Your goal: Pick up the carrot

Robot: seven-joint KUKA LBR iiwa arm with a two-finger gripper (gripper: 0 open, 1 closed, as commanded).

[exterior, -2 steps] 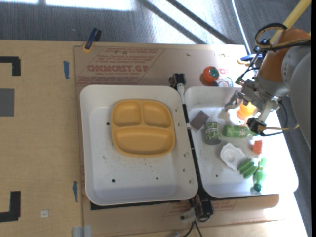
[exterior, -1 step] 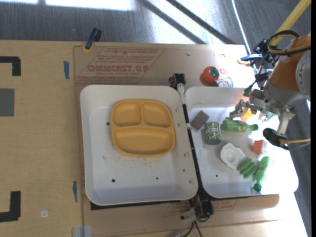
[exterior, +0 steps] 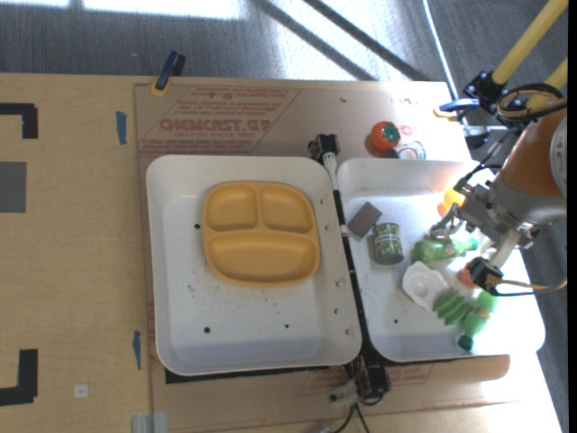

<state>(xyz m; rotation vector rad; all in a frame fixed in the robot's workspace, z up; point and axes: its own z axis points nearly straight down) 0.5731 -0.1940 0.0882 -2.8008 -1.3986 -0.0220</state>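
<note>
**Gripper Low Over Right Bin**

Seen hovering over toys in the right bin (exterior: 397, 336): gripper (exterior: 475, 242), finger state impossible to tell. Just beside gripper, toward its near side: carrot (exterior: 468, 276), partly hidden, orange. Farther off, to the gripper's left: yellow tray (exterior: 261, 231), left bin (exterior: 171, 269).

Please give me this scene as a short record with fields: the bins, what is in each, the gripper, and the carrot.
left bin: holds a yellow divided plate
right bin: holds a grey block, a green can, a white piece and green toy items
gripper: over the right bin's right side, among the toys
carrot: cannot identify for certain; orange bits beside the gripper
outside bins: tomato on the bench
</note>
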